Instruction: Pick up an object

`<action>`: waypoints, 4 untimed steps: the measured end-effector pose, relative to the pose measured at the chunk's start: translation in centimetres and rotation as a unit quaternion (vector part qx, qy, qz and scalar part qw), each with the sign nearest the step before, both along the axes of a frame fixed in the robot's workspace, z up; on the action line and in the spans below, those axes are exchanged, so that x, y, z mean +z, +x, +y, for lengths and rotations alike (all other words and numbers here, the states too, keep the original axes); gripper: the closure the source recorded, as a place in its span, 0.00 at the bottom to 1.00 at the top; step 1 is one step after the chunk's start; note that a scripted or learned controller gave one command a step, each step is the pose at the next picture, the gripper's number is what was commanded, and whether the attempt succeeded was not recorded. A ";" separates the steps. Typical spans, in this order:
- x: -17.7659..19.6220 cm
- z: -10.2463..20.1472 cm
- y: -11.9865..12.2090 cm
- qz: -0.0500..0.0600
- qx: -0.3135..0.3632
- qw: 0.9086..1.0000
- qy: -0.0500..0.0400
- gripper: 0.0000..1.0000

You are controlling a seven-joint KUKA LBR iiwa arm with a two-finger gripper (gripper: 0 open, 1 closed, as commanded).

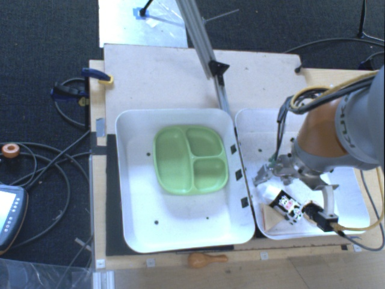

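A green divided plate (191, 160) lies in the left white bin (135, 221). In the right white bin (252, 128), near its front left, sit a small white object (269, 191), a black-and-white patterned item (289, 208) and a tan triangular piece (272, 219). The grey arm with its orange band (322, 134) reaches in from the right and bends down over these items. Its gripper (271, 173) hangs just above the white object, at the back edge of the cluster. Nothing shows between its fingers.
A metal pole (201, 38) slants across the board behind the bins. A tan wooden piece (207, 259) lies on the bench in front of the left bin. Cables and a blue clamp (90, 80) sit at the left, off the bench.
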State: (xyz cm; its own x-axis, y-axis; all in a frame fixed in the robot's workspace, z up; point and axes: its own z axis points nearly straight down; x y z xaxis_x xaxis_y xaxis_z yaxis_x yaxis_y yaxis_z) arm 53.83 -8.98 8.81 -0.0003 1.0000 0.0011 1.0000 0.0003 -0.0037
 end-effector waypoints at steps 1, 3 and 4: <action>1.3 0.0 0.2 -0.003 -0.001 1.000 0.000 1.00; 12.1 -0.3 0.8 -0.006 0.003 1.000 -0.001 1.00; 16.8 -0.7 1.7 -0.006 0.003 1.000 -0.001 1.00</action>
State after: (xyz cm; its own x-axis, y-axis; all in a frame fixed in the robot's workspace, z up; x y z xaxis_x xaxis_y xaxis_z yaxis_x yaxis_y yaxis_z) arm 55.52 -9.64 25.63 -0.0057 1.0000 -0.0014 1.0000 0.0057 0.0073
